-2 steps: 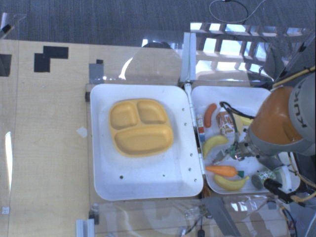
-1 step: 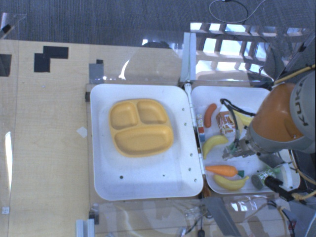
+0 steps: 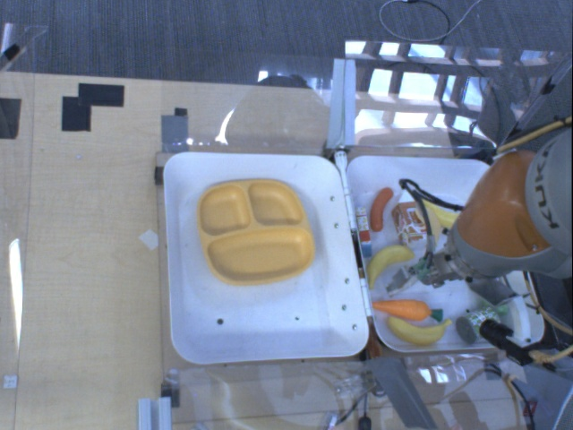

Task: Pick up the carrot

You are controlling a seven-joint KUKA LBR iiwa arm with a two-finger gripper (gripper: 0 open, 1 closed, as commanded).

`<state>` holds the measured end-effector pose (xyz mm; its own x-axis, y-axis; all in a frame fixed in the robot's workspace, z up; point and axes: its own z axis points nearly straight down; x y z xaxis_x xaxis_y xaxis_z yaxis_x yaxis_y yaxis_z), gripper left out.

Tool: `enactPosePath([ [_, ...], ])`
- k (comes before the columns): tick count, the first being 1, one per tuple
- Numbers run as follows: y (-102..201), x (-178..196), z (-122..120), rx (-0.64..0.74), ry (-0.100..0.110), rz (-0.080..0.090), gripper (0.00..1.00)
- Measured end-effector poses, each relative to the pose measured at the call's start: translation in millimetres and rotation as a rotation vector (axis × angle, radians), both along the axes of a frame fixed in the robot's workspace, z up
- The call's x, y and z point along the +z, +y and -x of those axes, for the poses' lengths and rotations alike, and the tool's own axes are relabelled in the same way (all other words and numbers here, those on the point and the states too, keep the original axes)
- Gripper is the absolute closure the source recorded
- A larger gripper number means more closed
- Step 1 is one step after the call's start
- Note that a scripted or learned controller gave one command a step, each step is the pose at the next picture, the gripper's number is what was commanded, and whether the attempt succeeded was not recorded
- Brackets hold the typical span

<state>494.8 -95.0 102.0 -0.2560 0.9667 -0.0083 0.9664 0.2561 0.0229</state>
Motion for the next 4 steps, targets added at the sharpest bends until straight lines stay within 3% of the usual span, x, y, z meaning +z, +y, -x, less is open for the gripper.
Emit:
enactPosePath([
  [1,-7,-11,2,0.285,0.006,0.003,0.0],
  [2,-6,0,-1,0.285,0.0,0.004,1.0],
  [3,-6,0,-1,0.285,0.0,0.004,0.0],
  [4,-2,-11,2,0.419,0.006,0.01,0.0],
])
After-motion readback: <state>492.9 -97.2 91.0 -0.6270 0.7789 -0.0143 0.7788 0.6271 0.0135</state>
